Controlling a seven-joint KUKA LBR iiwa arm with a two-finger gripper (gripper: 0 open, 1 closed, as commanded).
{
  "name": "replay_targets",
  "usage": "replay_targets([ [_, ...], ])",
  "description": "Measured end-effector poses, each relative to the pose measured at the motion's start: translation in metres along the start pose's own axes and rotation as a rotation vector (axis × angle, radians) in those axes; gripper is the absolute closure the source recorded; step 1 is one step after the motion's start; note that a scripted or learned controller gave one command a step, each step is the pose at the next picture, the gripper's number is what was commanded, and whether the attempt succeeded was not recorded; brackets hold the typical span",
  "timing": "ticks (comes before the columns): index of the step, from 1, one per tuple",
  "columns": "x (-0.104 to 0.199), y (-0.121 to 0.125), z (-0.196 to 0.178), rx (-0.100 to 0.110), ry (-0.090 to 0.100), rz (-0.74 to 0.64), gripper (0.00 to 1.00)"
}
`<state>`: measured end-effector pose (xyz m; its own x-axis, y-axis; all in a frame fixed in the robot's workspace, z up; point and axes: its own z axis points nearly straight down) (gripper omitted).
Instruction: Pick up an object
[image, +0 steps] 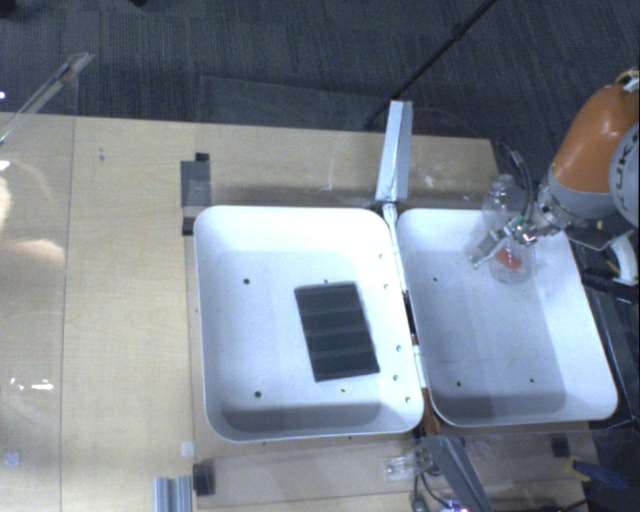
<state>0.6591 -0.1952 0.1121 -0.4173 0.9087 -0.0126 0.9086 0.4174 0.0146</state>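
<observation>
A dark ribbed slab (337, 331) lies flat mid-left bin (215, 300), free for grasping. Upper right, the hand (508, 243) hovers low over the right bin (580, 340); whether spread or pressed together, I cannot tell.

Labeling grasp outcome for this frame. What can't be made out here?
- End effector, camera view: finger state, blurred and too small.
- Small reddish object in the right bin: identity unclear, and whether gripped.
- Arm: cut off by the right edge.
</observation>
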Motion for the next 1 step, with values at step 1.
replay_targets([
  [1,0.0629,0.0430,-0.0615,0.007,0.009,-0.166,1.00],
])
